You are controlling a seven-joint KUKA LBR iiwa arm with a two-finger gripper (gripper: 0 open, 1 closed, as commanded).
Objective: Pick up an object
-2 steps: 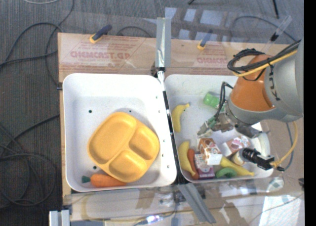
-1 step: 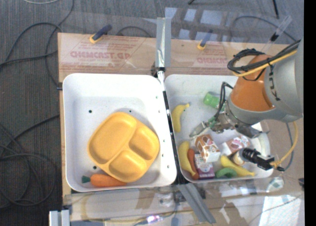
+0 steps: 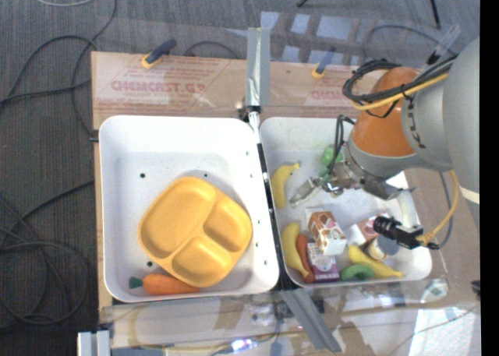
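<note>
Jaws (image 3: 312,188) are seen spread apart with nothing between them, low in the right bin (image 3: 269,161), just beside the upright banana (image 3: 282,181). Descent should be centred over that banana, clear of the carton (image 3: 326,231).

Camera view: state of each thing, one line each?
Gripper: over the right bin, fingers spread, nothing between them.
Yellow tray: upside down in the left bin, tilted on its wall.
Carrot: lying flat at the left bin's front, partly under the tray.
Carton: in the right bin, tipped among the toys.
Bananas: lying flat by the right bin's left wall.
Right bin: crowded with toy food.
</note>
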